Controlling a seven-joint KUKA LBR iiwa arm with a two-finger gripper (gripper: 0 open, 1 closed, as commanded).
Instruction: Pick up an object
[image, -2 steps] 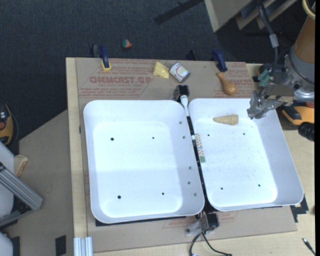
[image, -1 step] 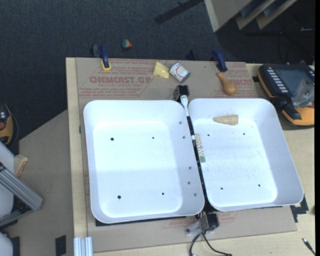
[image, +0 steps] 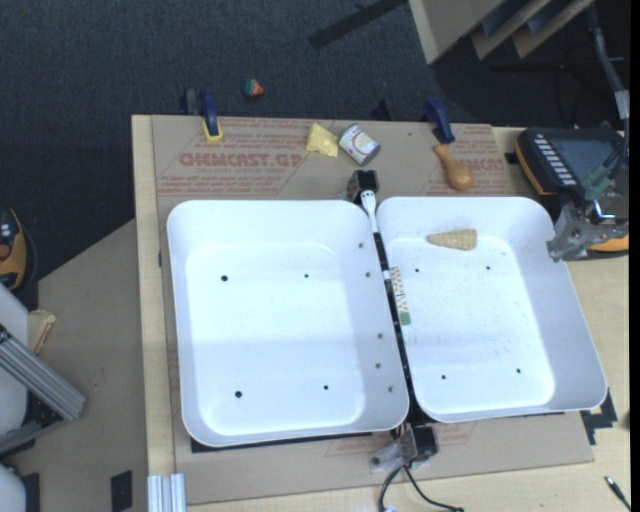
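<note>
though near tool (image: 572, 240), cone (image: 452, 239) apart

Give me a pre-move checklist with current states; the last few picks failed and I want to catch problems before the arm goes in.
1. Target in the right bin: tan cone-shaped piece lies near the far wall. Ok.
2. Space around the target: nothing touching it. Ok.
3. End effector position: at the right bin's right rim, apart from the target. Ok.
4. Finger opening: cannot tell.
5. Holding anything already: cannot tell.
6. Left bin seated beside the right one. Ok.
</note>
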